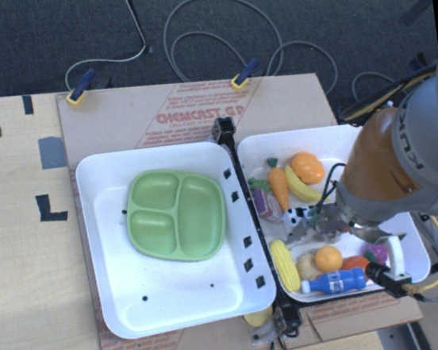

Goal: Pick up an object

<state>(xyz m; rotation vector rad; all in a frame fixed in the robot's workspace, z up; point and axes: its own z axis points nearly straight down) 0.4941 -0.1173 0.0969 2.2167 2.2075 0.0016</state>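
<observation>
The right bin (334,137) holds a heap of toy food: a carrot (278,189), a banana (304,191), an orange fruit (307,166), a corn cob (284,264), a small orange ball (328,258), a blue bottle (335,282), a red piece (355,263) and a magenta piece (377,253). A small black-and-white item (295,215) lies near the middle. My gripper (312,227) is low in this bin, between the banana and the orange ball, right beside the black-and-white item. The wrist hides whatever is under it.
The left bin (116,304) holds a green divided plate (176,214). A purple item (262,203) lies by the divider between the bins. The bulky arm (386,168) covers the right bin's right half. Cables lie on the dark floor beyond the bench.
</observation>
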